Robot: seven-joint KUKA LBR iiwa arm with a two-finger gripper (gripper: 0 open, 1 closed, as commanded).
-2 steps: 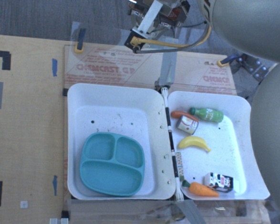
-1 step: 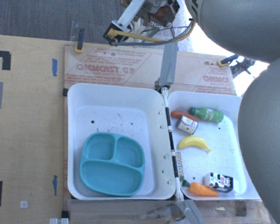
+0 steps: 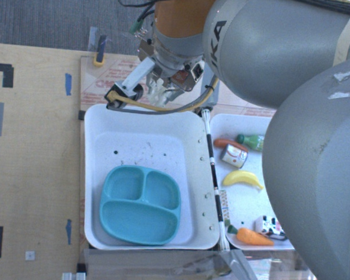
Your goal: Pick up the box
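1. The grey arm (image 3: 287,66), banded in orange above the wrist, is seen reaching in from the right, its bulk covering much of the right bin (image 3: 249,228).
2. The gripper (image 3: 157,92) is positioned above the far rim of the left bin (image 3: 93,160), over the bench's back edge; whether it is released or clenched cannot be told, and nothing can be made out in its grasp.
3. A yellowish cable (image 3: 159,107) is looped below the wrist, just past the bin's far wall.
4. A teal divided plate (image 3: 139,204), with three compartments, is laid flat in the near half of the left bin.
5. The box (image 3: 234,156), a small pale carton with a red and yellow end, is found in the right bin, close to the wall shared with the left bin and well apart from the gripper.
6. Just behind the box, an orange-red carrot-like item (image 3: 225,143) and a green bottle (image 3: 251,141) are set; a yellow banana (image 3: 243,180) is lying just in front of it.
7. An orange carrot (image 3: 253,236) and a black-and-white toy (image 3: 269,225) are placed near the right bin's front edge.
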